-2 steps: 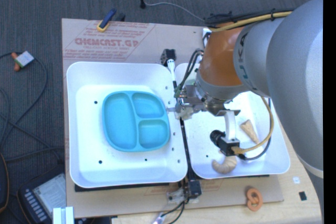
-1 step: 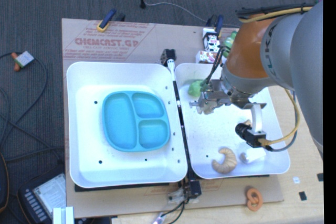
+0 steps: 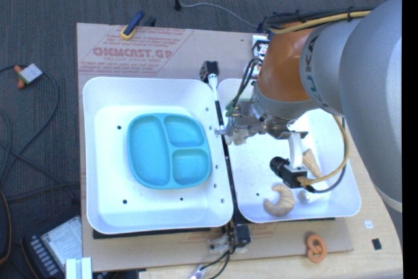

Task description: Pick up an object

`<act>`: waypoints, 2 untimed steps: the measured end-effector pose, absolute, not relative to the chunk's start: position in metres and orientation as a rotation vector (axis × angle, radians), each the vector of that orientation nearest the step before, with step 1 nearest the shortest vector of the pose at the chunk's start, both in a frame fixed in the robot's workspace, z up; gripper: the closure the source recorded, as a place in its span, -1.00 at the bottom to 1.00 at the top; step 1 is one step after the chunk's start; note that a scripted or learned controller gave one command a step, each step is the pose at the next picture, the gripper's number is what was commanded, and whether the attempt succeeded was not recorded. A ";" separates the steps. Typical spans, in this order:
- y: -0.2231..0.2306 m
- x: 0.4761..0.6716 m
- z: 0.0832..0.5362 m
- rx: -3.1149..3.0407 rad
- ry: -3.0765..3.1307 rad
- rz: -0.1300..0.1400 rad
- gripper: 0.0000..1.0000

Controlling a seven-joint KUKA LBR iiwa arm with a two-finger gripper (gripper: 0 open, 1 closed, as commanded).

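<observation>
**Gripper (image 3: 236, 132) low at the 9 o'clock edge of the right bin (image 3: 251, 186)**
The grey-and-orange arm (image 3: 339, 55) covers the bin's upper half; I cannot tell if the gripper is open or closed. A tan, curved croissant-shaped piece (image 3: 281, 200) lies at the bin's 6 o'clock, and a pale wedge (image 3: 312, 164) at 4 o'clock. The left bin (image 3: 104, 108) holds a smooth blue three-compartment plate (image 3: 171, 150). An orange pretzel shape (image 3: 316, 247) lies outside on the board (image 3: 117, 55).

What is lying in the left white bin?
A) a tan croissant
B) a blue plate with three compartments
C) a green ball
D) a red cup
B: the blue three-compartment plate lies in the left bin, while the tan croissant-shaped piece sits in the right bin.
</observation>
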State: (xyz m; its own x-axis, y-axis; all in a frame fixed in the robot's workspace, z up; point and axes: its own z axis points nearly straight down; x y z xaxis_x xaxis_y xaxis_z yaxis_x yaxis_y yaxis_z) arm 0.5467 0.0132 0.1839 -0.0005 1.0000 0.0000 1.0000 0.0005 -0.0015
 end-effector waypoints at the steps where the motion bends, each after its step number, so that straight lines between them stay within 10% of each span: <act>1: -0.070 0.497 0.184 -2.224 -2.219 0.004 1.00; 2: -0.037 0.530 0.184 -2.220 -2.221 0.002 1.00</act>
